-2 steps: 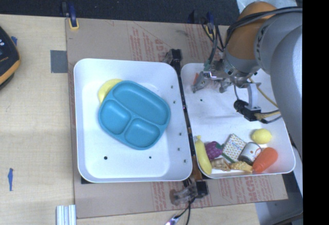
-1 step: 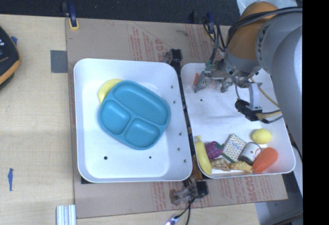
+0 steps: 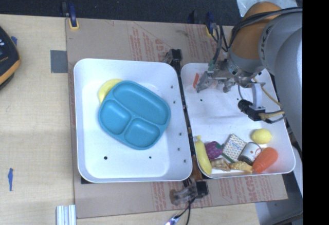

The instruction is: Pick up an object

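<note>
Now | tool [image 3: 213, 79] at right bin's [image 3: 216, 111] far edge, state: cannot tell | toy pile [image 3: 234, 153] well apart, near edge

A blue divided plate [image 3: 134, 114] lies in the left bin [image 3: 87, 167], partly covering a yellow item [image 3: 107, 89]. The claw [image 3: 216, 81] hangs over the right bin's [image 3: 288, 167] far edge; toy food [image 3: 236, 153] crowds its near edge.

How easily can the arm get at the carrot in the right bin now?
Probably yes: the carrot lies uncovered on top at the right bin's near corner, a can touching one side.
</note>
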Robot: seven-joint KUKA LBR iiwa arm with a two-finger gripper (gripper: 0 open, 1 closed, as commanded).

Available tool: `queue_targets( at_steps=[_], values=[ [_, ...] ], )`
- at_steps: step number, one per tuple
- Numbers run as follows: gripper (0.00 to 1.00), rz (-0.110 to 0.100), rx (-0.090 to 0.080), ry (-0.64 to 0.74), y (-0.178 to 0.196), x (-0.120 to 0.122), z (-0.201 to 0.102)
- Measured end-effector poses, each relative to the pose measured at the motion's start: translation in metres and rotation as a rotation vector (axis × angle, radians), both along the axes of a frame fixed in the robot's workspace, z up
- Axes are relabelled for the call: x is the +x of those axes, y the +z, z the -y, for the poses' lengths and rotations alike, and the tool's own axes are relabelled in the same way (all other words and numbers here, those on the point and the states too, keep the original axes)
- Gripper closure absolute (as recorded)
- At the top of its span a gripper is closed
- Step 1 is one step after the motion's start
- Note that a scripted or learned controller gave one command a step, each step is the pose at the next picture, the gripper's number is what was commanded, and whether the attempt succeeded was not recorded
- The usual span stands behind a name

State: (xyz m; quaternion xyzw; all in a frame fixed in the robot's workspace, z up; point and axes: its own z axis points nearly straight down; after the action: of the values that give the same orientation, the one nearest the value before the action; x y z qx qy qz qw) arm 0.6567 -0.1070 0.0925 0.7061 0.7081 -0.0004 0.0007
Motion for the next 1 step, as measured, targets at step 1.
queue_targets(
  at_steps=[1],
  values=[
    [0.00,0.001,0.000,-0.001,-0.0001,0.0000,0.0163]
  ],
)
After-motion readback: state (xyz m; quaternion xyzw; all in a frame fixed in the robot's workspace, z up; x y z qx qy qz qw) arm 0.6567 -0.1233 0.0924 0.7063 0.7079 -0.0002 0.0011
